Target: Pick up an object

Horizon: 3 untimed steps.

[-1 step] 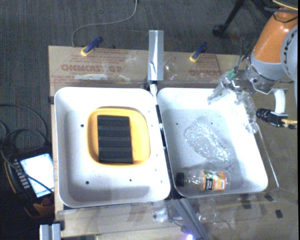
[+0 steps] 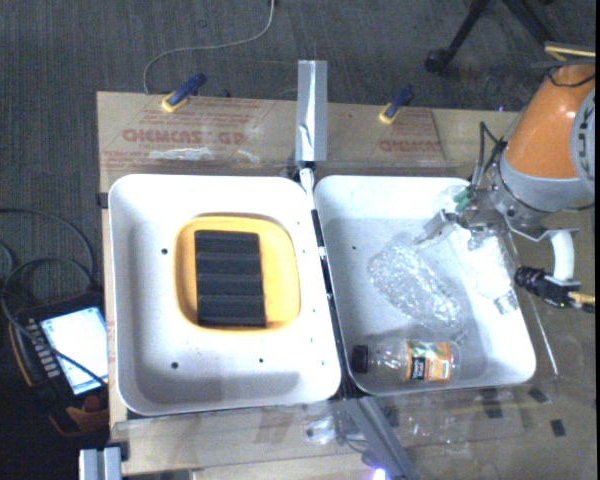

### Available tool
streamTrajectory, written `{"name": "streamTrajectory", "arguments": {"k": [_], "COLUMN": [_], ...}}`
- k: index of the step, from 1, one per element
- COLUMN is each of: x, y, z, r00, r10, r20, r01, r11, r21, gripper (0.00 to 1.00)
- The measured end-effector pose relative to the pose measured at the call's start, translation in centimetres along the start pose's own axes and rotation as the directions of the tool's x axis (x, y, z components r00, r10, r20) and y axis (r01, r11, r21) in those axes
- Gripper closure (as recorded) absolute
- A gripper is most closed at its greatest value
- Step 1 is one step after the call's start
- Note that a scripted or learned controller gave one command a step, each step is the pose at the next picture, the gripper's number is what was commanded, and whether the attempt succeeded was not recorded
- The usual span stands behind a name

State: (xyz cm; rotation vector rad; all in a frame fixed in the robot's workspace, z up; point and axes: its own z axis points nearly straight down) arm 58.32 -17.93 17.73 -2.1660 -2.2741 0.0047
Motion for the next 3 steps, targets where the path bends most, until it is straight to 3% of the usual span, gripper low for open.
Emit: {"name": "streamTrajectory", "arguments": {"k": [1, 2, 3], "x": [-0.6, -0.5, 3.5], "y": [-4.2, -4.1, -0.1], "z": [8.2, 7.4, 1.0], "r00": [0.996, 0.996, 0.996], "r10": [-0.094, -0.094, 0.084], "r20": [0.000, -0.001, -0.001], "r01": [0.094, 0.094, -0.084], "r11": [0.996, 0.996, 0.996], "r21": [-0.008, -0.008, -0.001], "gripper": [0.00, 1.00, 1.00]}}
